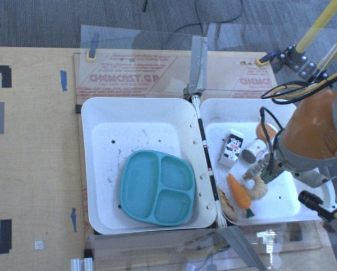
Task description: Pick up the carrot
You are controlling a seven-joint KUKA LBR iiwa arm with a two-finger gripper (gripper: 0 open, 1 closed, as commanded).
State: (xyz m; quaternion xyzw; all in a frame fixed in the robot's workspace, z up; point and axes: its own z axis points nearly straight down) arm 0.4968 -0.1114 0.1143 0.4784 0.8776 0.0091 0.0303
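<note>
Nearest the lens, along the bottom edge, a clear plastic sheet (253, 244) lies over the front of the desk (33, 168). Just above it sit two shallow white bins side by side. Left bin (95, 123): a teal divided plate (157, 188) with three compartments rests flat on its floor, toward the front. Right bin (213, 114): the carrot (239, 191) lies near the front left part, orange, angled with one end pointing up-left and the other down-right. Touching its lower end on the right is a pale knotted rope-like item (258, 189). Left of the carrot, against the bin's dividing wall, lies a tan rounded thing (227, 205), too partly seen to name. Farther back is a small white carton with black markings (232, 147), and beside it a grey cylinder (252, 153).

Reaching in from the right, the grey arm with its orange band (312, 131) hangs over the right bin. Its pincer (258, 171) sits low, just right of the carrot and above the rope item; whether its tips are parted or closed on anything cannot be told from this angle.
</note>
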